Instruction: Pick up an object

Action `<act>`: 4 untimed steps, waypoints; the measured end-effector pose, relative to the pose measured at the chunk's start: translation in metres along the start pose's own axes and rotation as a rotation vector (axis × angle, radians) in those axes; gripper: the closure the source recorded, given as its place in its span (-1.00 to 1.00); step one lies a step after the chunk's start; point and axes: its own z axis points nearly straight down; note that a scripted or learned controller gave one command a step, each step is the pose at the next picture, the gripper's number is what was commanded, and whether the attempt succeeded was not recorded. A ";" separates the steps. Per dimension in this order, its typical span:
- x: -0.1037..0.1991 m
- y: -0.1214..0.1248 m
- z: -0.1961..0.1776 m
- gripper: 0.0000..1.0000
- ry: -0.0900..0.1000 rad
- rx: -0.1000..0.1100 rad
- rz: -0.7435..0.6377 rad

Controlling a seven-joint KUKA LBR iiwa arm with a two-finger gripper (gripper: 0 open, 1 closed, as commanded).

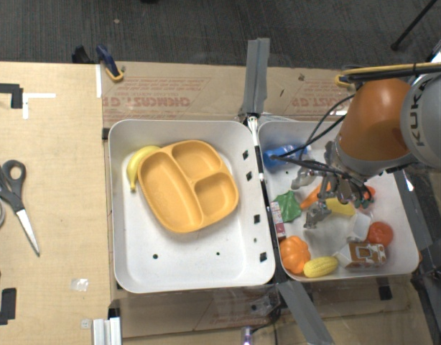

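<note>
From my seat I see the arm's glossy orange band (375, 124) hanging over the right bin (407, 264), with the dark metal gripper (328, 200) down among the toys near that bin's middle; cables and the wrist crowd it, so I cannot tell whether it is apart or together, and I see nothing clearly clamped in it. Just beside it lie a yellow rounded piece (341, 208), a crumpled green leafy shape (287, 204) and a small orange piece (312, 200). Toward the bin's near edge sit a ribbed orange pumpkin (294, 254), touching a bumpy yellow corn-like cob (320, 267), then a small brown printed carton (365, 254) and a smooth red-orange ball (379, 233) near the right wall. A blue object (279, 154) lies at the bin's far left corner, and a narrow pink-labelled packet (276, 218) runs along its left wall. The left bin (184, 272), smooth white plastic with rounded corners, carries a matte orange divided plate (186, 184) with three compartments, tilted toward the far left corner, and a curved yellow banana (137, 164) tucked against the plate's far left rim. On the pale wooden tabletop (48, 192), near its left edge, lie grey-handled scissors (18, 200), well apart from both bins.
</note>
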 end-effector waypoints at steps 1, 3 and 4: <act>-0.002 0.000 -0.010 1.00 -0.005 0.002 -0.002; -0.007 0.002 0.000 -1.00 -0.001 0.002 -0.018; -0.009 0.002 -0.010 1.00 -0.006 0.004 -0.021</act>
